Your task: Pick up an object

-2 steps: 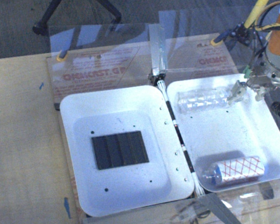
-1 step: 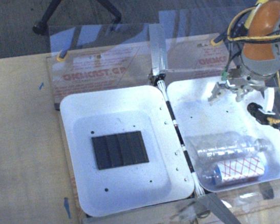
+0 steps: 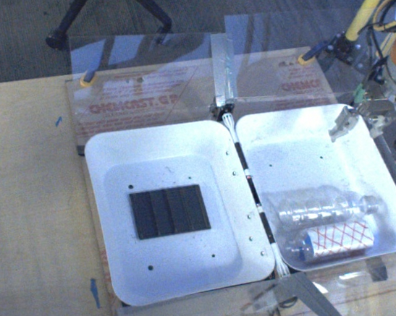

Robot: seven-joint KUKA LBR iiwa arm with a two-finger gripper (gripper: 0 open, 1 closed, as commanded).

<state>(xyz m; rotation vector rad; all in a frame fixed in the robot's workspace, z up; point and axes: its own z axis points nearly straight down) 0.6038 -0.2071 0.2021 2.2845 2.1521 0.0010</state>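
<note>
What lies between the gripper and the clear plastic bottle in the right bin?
In the camera view, nothing: the stretch of right bin floor from the gripper down to the clear plastic bottle is bare white.

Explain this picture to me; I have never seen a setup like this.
One camera looks down at a slant on a wooden bench. Two shallow white bins sit on it side by side. The left bin holds a flat dark ribbed pad. The right bin holds a clear plastic bottle lying on its side and, beside it, a can with a red crisscross pattern. At the right edge a robot arm reaches in; its pincer sits above the right bin's far corner, holding nothing that I can see.
</note>
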